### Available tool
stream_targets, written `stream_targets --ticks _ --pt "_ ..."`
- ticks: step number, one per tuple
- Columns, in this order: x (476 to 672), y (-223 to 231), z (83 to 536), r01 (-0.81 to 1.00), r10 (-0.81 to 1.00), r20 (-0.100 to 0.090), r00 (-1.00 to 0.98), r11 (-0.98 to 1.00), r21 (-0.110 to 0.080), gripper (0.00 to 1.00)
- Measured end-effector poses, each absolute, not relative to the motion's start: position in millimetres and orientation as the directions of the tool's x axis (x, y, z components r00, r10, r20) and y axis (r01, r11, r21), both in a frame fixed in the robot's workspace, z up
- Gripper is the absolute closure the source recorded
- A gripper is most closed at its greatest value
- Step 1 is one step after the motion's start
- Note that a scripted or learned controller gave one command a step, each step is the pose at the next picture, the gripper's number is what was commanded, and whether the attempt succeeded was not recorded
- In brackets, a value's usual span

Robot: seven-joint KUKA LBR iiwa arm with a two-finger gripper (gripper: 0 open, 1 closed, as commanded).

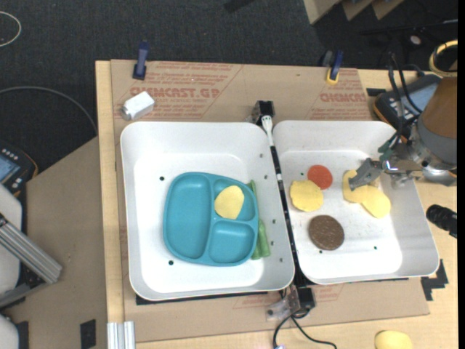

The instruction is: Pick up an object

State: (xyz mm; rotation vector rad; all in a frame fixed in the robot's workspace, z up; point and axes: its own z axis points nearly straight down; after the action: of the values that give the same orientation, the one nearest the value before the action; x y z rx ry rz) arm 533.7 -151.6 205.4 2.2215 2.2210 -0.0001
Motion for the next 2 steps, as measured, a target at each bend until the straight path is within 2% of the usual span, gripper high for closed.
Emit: stream_targets --ticks 1,2 --pt "480.2 -119 93 1.000 1.000 0.006 0.001 -0.001 -0.013 0.00" --pt "531.7 -103 87 1.000 1.000 -0.002 -0.003 0.003 0.008 0.00"
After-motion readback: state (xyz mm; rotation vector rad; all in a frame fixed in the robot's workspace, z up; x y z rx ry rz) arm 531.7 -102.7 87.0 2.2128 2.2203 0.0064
